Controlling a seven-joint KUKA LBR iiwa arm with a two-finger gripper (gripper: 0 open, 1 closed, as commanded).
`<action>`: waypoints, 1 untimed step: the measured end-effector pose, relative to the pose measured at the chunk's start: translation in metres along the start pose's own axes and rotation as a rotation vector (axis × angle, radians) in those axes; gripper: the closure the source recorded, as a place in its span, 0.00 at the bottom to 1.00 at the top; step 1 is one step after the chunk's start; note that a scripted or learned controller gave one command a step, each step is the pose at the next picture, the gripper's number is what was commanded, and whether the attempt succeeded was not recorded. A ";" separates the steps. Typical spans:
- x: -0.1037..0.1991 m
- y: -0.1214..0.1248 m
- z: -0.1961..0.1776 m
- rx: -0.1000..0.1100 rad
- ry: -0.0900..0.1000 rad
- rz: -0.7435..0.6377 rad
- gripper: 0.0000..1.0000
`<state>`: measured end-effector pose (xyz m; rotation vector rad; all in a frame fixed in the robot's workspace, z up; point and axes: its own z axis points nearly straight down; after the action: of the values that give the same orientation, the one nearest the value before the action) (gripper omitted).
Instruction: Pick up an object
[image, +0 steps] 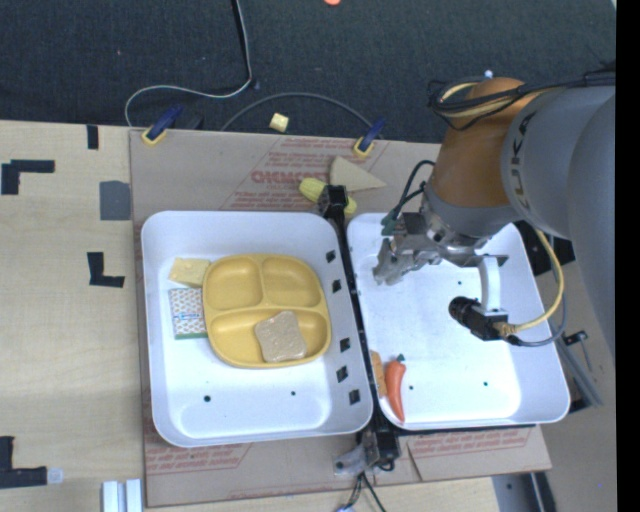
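Observation:
My gripper (392, 266) hangs over the upper left part of the right bin (470, 400), fingers pointing down toward the bin floor. An orange carrot with a green tip (394, 386) lies at that bin's lower left edge, well below the gripper. In the left bin (190, 410) a yellow divided plate (266, 308) carries a tan slice of bread (281, 337). To the plate's left lie a pale yellow block (188, 271) and a small checked packet (186, 311).
A black divider (347, 300) runs between the two bins. A yellow object (316, 188) and a tan wedge (356, 176) lie on the cardboard behind the bins. The arm's cable loops over the right bin's right side (530, 320).

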<state>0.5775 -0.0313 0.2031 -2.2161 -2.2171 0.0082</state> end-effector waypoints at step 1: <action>-0.001 0.003 -0.001 -0.007 -0.001 0.000 0.00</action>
<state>0.5807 -0.0323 0.2044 -2.2195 -2.2212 0.0021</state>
